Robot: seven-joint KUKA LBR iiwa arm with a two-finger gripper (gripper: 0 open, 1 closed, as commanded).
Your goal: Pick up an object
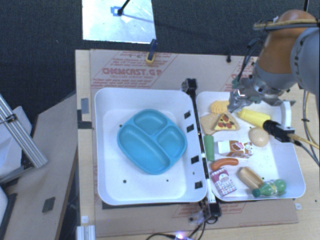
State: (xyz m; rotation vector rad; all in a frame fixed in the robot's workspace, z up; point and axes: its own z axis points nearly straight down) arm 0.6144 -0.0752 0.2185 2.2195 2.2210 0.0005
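worktop (125, 69): left white bin (107, 134), blue sectioned plastic plate (151, 141); right white bin (292, 171), toy foods; pincer (236, 104) over yellow corn cob (219, 107), grip state indiscernible.

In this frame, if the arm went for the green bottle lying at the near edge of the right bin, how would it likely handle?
The green bottle lies on its side, so a push would probably roll it. It looks like glossy toy plastic, likely stiff, light and somewhat slippery. It touches the bread roll and sits close to the bin wall, so closing around it cleanly may be awkward.
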